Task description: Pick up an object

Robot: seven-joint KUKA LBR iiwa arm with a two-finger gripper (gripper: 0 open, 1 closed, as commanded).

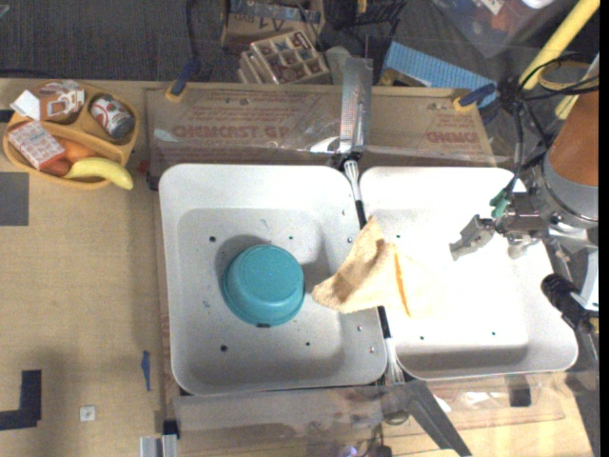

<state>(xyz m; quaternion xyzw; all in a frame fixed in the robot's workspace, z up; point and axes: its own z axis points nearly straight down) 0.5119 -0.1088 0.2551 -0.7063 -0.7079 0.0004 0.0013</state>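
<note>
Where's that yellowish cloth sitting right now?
The yellow cloth is draped over the divider between the two white bins, near the middle of the camera view, with the upturned teal bowl to its left in the left bin.

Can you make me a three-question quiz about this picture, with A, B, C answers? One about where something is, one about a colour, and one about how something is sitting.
1. Where is the yellow cloth?
A. Wholly inside the left bin
B. Draped over the edge where the two bins meet
C. On the wooden bench

2. What colour is the bowl in the left bin?
A. Red
B. White
C. Teal

3. How does the bowl sit?
A. Upside down
B. Right way up, full of fruit
C. Stacked on the cloth

Answers:
1 B, the cloth lies across both rims, partly into the right bin.
2 C, it is blue-green against the white bin.
3 A, its closed, flat base faces up.
</note>
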